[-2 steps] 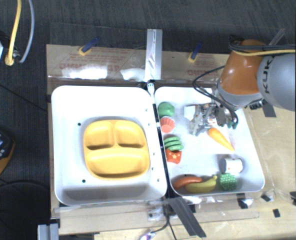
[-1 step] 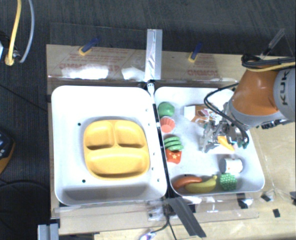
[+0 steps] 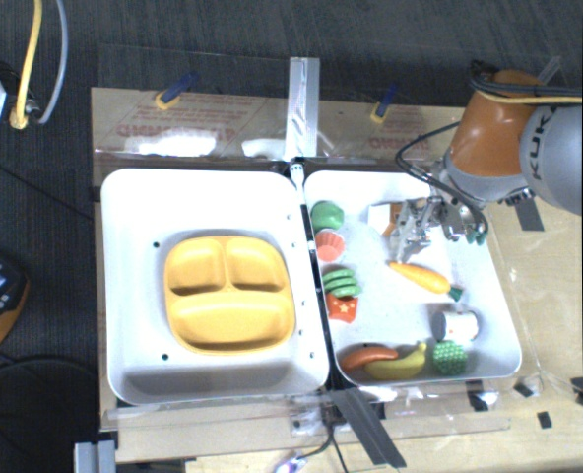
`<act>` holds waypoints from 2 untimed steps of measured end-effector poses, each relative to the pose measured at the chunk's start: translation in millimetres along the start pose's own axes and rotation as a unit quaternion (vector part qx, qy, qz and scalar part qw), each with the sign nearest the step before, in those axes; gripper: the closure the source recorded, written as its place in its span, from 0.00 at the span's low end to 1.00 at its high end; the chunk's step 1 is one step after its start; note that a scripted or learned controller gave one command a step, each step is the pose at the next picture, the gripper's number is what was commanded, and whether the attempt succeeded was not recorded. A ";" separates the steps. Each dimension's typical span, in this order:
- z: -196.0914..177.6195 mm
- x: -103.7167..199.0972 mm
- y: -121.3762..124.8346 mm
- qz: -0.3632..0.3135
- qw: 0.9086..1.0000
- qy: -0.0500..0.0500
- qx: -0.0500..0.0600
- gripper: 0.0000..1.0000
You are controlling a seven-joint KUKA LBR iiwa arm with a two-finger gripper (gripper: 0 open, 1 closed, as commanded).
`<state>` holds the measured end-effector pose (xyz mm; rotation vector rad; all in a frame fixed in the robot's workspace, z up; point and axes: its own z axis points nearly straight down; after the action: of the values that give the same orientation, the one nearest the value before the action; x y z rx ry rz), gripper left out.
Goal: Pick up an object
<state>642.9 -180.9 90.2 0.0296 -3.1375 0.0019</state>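
On the left we see a white bin (image 3: 134, 294) with a yellow tray (image 3: 229, 293) lying in it. The tray has three shallow parts and nothing sits in them.

Next comes the right bin (image 3: 493, 294), and this one has the toys. We will use the yellow carrot (image 3: 421, 278) in the middle of it as our marker. To the left of the carrot, along the wall between the bins, there is a row: a green ball (image 3: 327, 214) at the far end, a pink piece (image 3: 330, 246), a green striped piece (image 3: 340, 282) and a red piece (image 3: 343, 308). In front of the carrot, by the near wall, lie a brown sausage shape (image 3: 368, 356) and a banana (image 3: 402, 365), touching each other. Just right of the banana is a bumpy green toy (image 3: 450, 356), with a small white thing (image 3: 456, 324) touching it.

The gripper (image 3: 417, 231) hangs just behind the carrot. We cannot tell how wide it is open, and we see nothing held in it.

We think the carrot is the toy to pick up, since it is nearest. It looks like hard, smooth play food, so we guess it is light and will not squash or break. It may be slippery, and it is long and thin, so it could roll or spin away. We would take it across the fat middle, with one finger on each long side, not at the pointy tip.
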 end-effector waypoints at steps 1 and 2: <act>-1.3 51.9 6.7 0.037 0.999 -0.009 0.000 0.00; -1.9 99.6 27.3 0.068 0.998 -0.011 0.000 0.00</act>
<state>542.8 -155.5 92.5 -0.1867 -3.1551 0.0036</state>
